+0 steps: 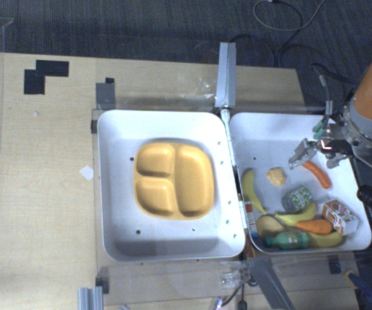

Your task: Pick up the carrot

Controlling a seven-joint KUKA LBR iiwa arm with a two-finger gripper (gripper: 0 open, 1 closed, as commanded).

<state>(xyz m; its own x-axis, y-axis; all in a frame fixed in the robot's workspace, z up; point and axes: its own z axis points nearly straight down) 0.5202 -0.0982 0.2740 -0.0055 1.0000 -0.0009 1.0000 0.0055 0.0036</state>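
Camera view: the left bin (108, 173) holds a yellow divided tray (175, 179). In the right bin (263, 131), the gripper (316, 150) hovers at the three o'clock side, fingers spread wide, holding nothing. The carrot (314, 226) lies well apart at its six o'clock, resting on bananas (296, 218). A small orange sausage (318, 174) sits just below the fingers.

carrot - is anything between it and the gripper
Nothing visible lies between them. The gripper hovers over the right bin, the carrot nearer the front wall atop a banana, its top exposed. An orange sausage-like piece lies just beside the gripper.
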